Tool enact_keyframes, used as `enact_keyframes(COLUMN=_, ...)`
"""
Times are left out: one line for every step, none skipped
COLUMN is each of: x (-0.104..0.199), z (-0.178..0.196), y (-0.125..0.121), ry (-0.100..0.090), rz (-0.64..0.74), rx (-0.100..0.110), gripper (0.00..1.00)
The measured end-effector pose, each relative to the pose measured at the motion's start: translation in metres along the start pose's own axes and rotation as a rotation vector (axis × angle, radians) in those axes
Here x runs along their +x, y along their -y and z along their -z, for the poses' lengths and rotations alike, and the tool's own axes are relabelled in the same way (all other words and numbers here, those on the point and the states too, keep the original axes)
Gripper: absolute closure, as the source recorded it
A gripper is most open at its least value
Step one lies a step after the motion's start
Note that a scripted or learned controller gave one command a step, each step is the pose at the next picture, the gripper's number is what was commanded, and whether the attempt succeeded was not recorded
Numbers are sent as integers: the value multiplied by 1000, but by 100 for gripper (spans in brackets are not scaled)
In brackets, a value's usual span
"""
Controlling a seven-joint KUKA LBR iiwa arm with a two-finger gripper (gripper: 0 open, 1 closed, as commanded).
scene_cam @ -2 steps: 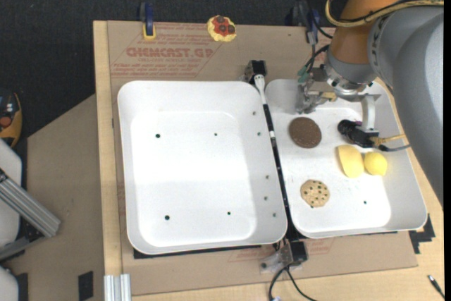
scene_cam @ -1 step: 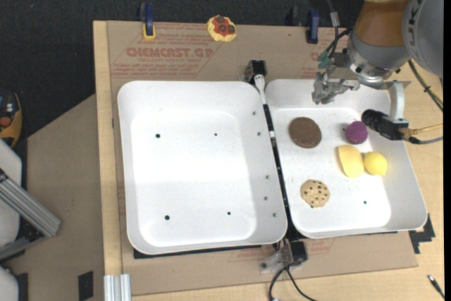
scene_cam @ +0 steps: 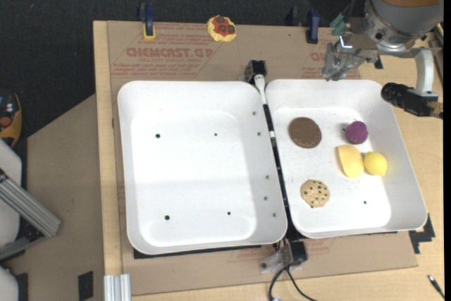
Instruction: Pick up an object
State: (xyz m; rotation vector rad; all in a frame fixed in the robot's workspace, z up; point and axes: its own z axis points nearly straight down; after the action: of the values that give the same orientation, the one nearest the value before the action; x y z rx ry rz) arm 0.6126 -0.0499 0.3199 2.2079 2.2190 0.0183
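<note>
right bin, 5 items, cookie, lemon

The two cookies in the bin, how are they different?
The brown cookie is plain and dark; the chip cookie is pale tan with dark dots. The brown cookie looks bigger. It lies nearer the bin's far edge, the chip cookie nearer the front. Both are round, flat, and in the right bin.

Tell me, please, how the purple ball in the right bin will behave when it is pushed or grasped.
The purple ball looks round, so it will probably roll if nudged. Its small curved sides may slip from a pinch. It lies apart from the brown disc.
</note>
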Motion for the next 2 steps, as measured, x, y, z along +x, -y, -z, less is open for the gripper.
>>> enact_keyframes(x=135, z=-93, y=17, ry=-5, rz=8, rx=27, gripper=100)
enact_keyframes(x=195, z=26, y=12, ry=-4, rz=3, rx=2, gripper=100)
